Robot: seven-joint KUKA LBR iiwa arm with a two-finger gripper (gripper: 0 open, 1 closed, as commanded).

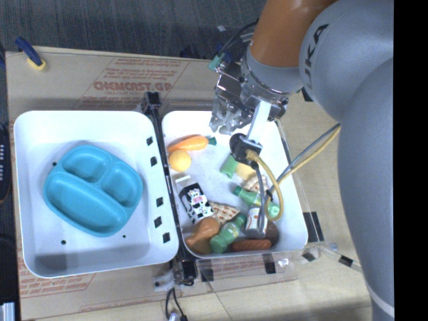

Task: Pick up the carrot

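Orange carrot (188,142) lies just below-left of your pincer (226,122), which hovers above it, likely lining up; jaw state unreadable, can't tell.

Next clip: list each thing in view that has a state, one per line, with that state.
Carrot: lying in the right bin, not gripped.
Gripper: hanging above the right bin's far end, right of the carrot.
Blue tray: flat in the left bin, right side up.
Lemon: resting beside the carrot.
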